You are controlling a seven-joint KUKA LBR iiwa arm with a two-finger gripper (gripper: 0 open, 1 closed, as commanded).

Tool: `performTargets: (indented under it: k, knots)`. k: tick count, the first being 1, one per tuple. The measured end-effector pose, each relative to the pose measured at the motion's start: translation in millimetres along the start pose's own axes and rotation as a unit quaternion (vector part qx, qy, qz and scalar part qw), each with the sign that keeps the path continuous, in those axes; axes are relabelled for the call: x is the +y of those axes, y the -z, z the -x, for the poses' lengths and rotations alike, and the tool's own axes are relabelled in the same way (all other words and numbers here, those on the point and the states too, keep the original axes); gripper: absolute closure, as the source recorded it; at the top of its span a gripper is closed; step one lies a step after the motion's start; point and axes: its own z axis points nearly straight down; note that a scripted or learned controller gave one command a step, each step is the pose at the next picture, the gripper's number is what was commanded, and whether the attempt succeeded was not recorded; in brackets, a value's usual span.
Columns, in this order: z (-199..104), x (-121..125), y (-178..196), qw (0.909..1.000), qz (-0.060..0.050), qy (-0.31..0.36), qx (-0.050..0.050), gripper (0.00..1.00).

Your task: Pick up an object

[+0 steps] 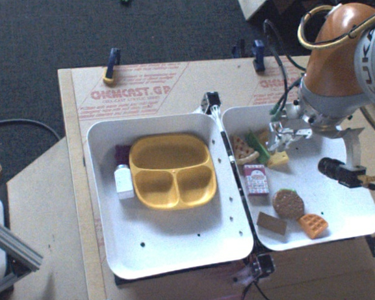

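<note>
My gripper [280,138] hangs low over the back left part of the right bin [350,217]. It is just above a yellow wedge [279,160] and beside a green piece [259,145]. A pizza slice [242,149] lies left of them near the bin's wall. Further forward lie a small red box [256,179], a round brown patty [288,203], a brown block [271,223] and an orange waffle [313,225]. Nothing shows as lifted off the bin floor.
The left bin [118,250] holds a yellow divided plate [173,170], a white bottle [124,182] and a dark purple item [122,152]. A black cylinder [338,171] juts from the arm over the right bin. Two clamps [110,66] stand on the board behind.
</note>
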Motion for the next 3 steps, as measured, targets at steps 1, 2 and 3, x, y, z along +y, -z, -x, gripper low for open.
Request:
performTargets:
  k: [1, 2, 3]
  knots:
    - [-1, 15, -6, 1.0, 0.003, 0.0, -0.001, 1.0]
    - [9, 7, -4, 1.0, 0.001, -0.002, -0.001, 1.0]
    - [11, 13, 0, 1.0, 0.003, 0.0, -0.001, 1.0]
